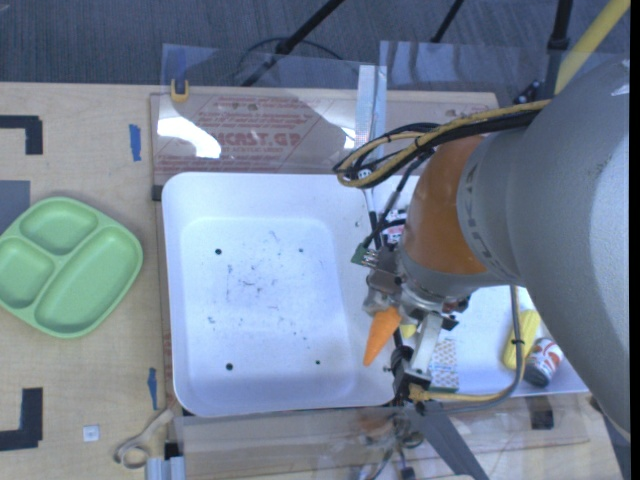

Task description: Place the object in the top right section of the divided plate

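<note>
A green divided plate (68, 264) with three sections lies on the wooden bench at the far left, outside the bins. An orange carrot-shaped object (377, 338) points down and to the left at the seam between the two white bins. Its wide upper end is tucked under my gripper (392, 316). The wrist and the orange band sit right above it and hide how the carrot is met. The gripper is far to the right of the plate, with the whole left bin between them.
The left white bin (250, 298) shows only dark specks and scuff marks. In the right bin (490, 368) lie a yellow banana-like piece (521, 338), a small bottle-like item (541, 361) and a patterned packet (444, 364). Clear panels stand behind the bins.
</note>
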